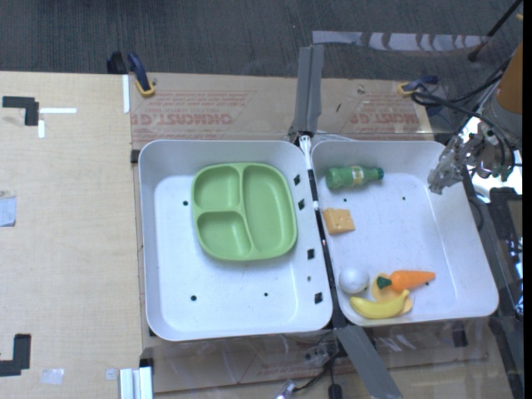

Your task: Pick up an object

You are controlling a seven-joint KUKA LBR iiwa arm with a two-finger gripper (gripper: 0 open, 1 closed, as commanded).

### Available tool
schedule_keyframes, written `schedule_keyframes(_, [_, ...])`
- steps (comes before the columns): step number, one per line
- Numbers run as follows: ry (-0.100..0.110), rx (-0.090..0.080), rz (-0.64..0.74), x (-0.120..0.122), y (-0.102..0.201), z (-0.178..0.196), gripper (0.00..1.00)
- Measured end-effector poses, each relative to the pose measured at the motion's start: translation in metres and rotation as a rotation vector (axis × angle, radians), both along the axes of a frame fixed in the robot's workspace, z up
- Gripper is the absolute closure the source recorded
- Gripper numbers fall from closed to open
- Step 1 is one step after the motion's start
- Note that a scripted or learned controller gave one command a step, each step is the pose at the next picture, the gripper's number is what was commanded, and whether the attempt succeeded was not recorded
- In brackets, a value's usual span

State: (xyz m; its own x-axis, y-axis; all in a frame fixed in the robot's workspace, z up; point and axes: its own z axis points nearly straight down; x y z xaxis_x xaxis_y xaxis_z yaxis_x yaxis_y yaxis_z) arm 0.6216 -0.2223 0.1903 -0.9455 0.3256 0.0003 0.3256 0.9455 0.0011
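Note:
The right bin (449,248) holds several small objects. A green bottle (353,176) lies on its side near the back left corner, with a tan cracker-like block (338,221) just in front of it. Near the front edge sit a white ball (354,280), a yellow banana (381,306) and an orange carrot (409,279), close together. My gripper (446,173) hangs at the bin's right rear rim, well to the right of the bottle and apart from every object. Nothing is seen between its fingers.
The left bin (166,248) bears a green divided plate (244,212). A grey divider post (308,90) rises behind the seam between the bins. Cables and the arm's wrist (490,152) crowd the right rear. Blue-and-yellow clamps (137,73) sit on the cardboard behind.

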Motion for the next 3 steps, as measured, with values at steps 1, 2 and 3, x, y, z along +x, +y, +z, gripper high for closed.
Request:
schedule_keyframes(1, [-0.003,0.001,-0.006,0.001,-0.001,0.007,1.00])
schedule_keyframes(2, [-0.005,-0.002,0.271,0.032,0.001,0.027,1.00])
schedule_keyframes(3, [-0.005,-0.001,0.316,0.031,0.001,0.038,1.00])
